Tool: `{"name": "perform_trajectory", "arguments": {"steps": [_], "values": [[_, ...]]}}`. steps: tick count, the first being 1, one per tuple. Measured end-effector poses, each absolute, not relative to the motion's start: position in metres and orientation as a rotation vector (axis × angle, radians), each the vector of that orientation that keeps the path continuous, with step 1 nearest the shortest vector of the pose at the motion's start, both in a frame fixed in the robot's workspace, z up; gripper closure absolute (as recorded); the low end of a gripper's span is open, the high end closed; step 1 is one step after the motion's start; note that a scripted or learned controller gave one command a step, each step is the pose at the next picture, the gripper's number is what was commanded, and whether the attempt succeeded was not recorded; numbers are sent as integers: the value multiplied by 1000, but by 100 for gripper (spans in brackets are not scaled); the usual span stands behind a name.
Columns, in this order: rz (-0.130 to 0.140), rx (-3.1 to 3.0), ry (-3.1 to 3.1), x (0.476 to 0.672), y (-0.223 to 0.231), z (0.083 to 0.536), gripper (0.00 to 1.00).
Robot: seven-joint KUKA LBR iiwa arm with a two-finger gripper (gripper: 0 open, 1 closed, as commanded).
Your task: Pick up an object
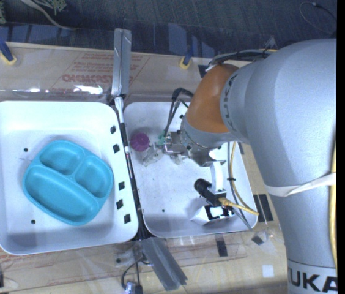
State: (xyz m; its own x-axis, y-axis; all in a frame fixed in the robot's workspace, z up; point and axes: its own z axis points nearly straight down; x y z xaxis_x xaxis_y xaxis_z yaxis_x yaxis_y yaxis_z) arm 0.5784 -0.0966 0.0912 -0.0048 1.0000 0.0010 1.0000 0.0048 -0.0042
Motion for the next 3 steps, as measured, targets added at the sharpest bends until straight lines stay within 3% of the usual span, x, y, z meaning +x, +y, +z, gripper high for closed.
{"name": "perform_trajectory", "arguments": {"steps": [1, 2, 3], "values": [[6, -2210, -2229, 656, -110, 91, 0], [3, -2212, -2226, 563, -112, 91, 0], [2, -2212, -2228, 634, -98, 92, 0]]}}
